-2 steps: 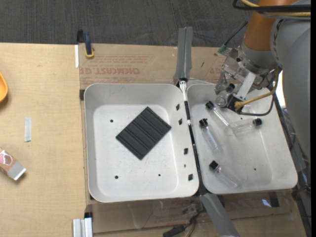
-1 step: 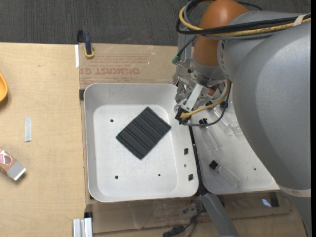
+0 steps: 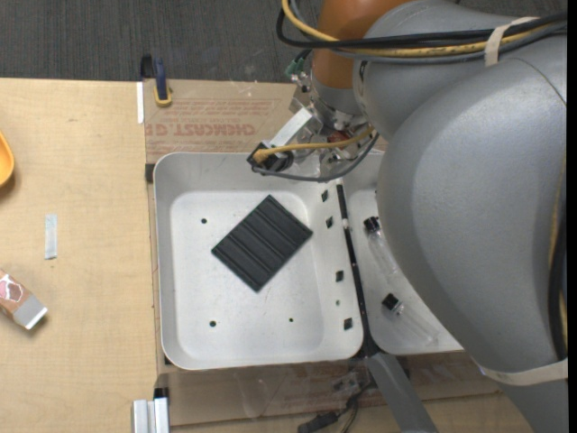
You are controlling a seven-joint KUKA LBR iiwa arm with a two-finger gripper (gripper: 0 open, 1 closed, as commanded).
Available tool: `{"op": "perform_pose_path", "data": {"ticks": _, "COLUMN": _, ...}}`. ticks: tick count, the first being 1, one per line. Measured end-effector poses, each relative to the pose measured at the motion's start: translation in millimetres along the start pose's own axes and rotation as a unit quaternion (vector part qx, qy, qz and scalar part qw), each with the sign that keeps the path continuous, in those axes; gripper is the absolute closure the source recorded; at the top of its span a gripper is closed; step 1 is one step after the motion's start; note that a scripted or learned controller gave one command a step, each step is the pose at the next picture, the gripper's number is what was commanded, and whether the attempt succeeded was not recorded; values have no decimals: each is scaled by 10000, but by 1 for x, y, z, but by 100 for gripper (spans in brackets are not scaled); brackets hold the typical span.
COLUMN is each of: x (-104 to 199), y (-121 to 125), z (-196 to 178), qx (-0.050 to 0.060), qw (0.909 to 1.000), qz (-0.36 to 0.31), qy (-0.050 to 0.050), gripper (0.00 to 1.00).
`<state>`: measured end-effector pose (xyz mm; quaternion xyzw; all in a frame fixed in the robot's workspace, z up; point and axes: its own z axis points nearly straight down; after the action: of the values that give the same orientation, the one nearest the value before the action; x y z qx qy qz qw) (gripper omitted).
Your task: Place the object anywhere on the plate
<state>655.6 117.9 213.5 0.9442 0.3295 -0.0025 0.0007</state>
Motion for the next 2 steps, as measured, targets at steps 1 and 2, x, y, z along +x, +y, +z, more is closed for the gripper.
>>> {"op": "perform_pose_path", "data": {"ticks": 1, "x": 14, "y": -30, "z": -28, "qx": 1, "qw": 9719, "qz": 2354, "qy": 17, "gripper": 100}}
{"op": "perform_pose_path", "data": {"ticks": 2, "x": -24, "y": -2, "z": -105, "qx": -2, "qw": 9931, "qz": 1169, "qy": -4, "gripper": 100}}
